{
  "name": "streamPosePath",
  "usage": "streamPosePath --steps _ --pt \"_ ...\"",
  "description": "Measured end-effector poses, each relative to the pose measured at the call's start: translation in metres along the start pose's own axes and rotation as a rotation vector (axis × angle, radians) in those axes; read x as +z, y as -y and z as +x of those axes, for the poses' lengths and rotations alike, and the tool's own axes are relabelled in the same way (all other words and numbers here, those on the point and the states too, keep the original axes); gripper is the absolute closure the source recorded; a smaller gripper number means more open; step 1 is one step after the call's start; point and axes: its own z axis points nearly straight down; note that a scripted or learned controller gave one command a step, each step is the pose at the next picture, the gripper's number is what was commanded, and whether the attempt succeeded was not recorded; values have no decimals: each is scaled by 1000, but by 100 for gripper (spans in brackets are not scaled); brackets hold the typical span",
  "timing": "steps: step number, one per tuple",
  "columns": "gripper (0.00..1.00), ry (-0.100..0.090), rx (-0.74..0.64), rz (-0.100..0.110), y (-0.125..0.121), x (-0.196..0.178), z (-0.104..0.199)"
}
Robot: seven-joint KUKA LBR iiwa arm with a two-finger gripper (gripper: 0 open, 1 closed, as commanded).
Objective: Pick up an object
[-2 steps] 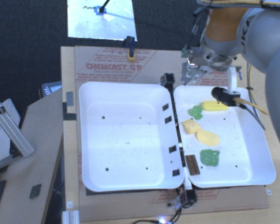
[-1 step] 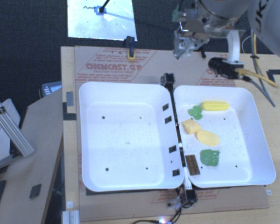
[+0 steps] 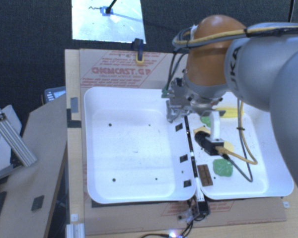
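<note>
Camera view: the gripper (image 3: pixel 176 108) hangs over the seam between the two bins, its fingers hidden under the wrist, so I cannot tell their state. Nothing visibly sits between them; the reach looks to be the step in hand. Candidates lie in the right bin (image 3: pixel 268 182): a crumpled green object (image 3: pixel 222 168), a flat brown block (image 3: pixel 204 175), a yellow piece (image 3: pixel 231 113). Next comes a descent onto one. The left bin (image 3: pixel 104 182) is smooth white plastic.

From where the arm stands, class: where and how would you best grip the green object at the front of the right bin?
Grip the green object across its middle, coming straight down from above. It looks low and flat on the floor of the right bin, with bare floor on its right. Its left side is likely tighter: a brown block lies close there.
</note>
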Motion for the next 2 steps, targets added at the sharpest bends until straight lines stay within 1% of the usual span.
streamPosePath --steps 1,2 --pt "100 -2 -1 -23 26 -127 -21" --pt "100 1 2 -3 69 -30 -39"
